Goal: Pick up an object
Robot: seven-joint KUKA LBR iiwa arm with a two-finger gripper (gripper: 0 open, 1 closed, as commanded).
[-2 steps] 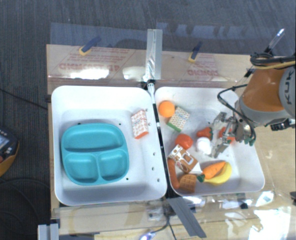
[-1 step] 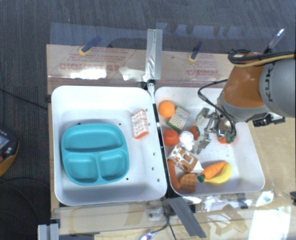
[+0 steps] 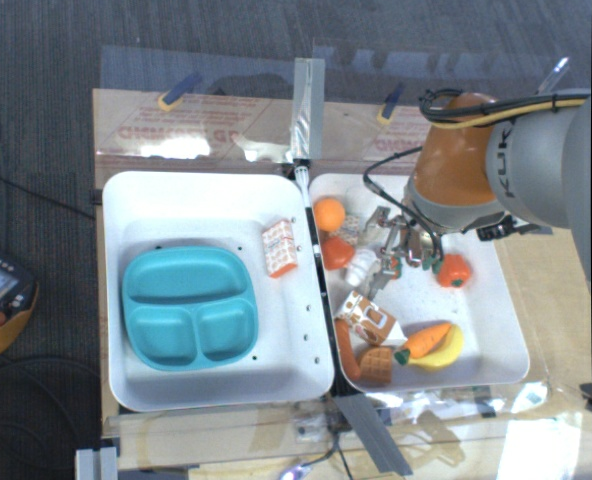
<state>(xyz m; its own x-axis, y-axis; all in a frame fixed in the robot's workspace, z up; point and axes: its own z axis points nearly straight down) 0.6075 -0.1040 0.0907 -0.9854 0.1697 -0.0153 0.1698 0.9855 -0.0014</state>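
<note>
My gripper (image 3: 384,251) hangs low over the upper middle of the right bin (image 3: 496,308), below the arm's orange band (image 3: 456,163). Just left of it lie an orange ball (image 3: 328,214), a red-orange round piece (image 3: 336,253) and a small white bottle-like item (image 3: 362,264). A red tomato with a green stem (image 3: 453,270) sits just to its right. Whether anything is held between the gripper's parts cannot be made out.
Toward the right bin's front lie a brown-and-white box (image 3: 366,316), a carrot (image 3: 423,340), a banana (image 3: 443,350) and a brown waffle-like block (image 3: 374,365). The left bin (image 3: 126,198) holds a teal divided plate (image 3: 188,305) and a small orange-white carton (image 3: 280,247).
</note>
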